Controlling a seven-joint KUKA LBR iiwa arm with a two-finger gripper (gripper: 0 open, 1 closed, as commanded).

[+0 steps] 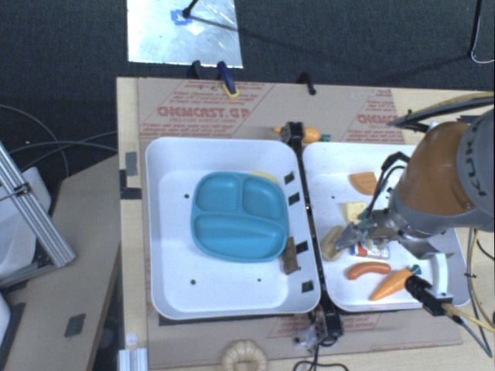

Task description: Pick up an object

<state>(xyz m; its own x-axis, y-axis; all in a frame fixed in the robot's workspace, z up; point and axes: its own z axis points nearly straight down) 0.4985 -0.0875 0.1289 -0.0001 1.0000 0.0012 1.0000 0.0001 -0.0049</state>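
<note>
My gripper [357, 238] hangs low over the middle of the right bin [334, 178], on the grey arm with its orange band [438, 168] coming in from the right. Right under and beside it lies a small red, white and blue item [374, 249], partly hidden. A beige piece [332, 243] lies just to its left. A red-orange sausage [368, 270] and an orange carrot [390, 284] lie in front of it. Behind it sit a yellow block [356, 210] and an orange wedge [362, 182]. I see nothing lifted off the bin floor.
The left bin [172, 284] holds a blue divided plate [238, 216], with a small brown object [290, 258] by its right wall. A black-clipped ridge [306, 207] separates the bins. An orange item [310, 135] sits behind the bins on the cardboard.
</note>
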